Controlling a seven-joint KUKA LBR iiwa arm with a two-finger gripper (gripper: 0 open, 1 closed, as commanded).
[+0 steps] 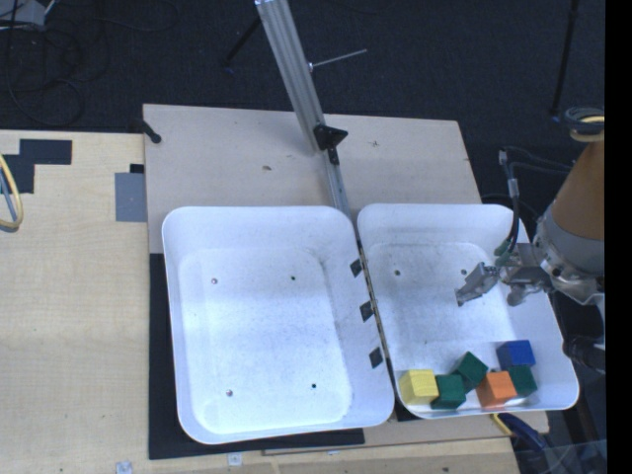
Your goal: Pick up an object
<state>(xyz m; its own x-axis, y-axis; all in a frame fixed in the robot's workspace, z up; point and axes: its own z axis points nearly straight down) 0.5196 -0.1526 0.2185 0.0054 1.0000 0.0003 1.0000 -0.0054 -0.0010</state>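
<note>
L bin (188,235): white, shallow, w/ a few small dark specks on its floor. R bin (415,227): touches the L one along the middle seam; holds a cluster of small blocks packed in its near corner. L to R: yellow block (419,384), dark green block (450,392) touching it, 2nd green block (472,368) tilted just behind, orange block (497,388), blue block (515,353) at the back, a sliver of green (525,381) at the far R. All roughly cube-shaped, so no clear long axis; most sit skewed to the bin walls. Gripper (481,284) hangs over the R bin's mid-R part, well apart from the blocks, fingers pointing L, nothing between them; gap can't be judged. Grey/orange arm (578,215) enters from the R.
</note>
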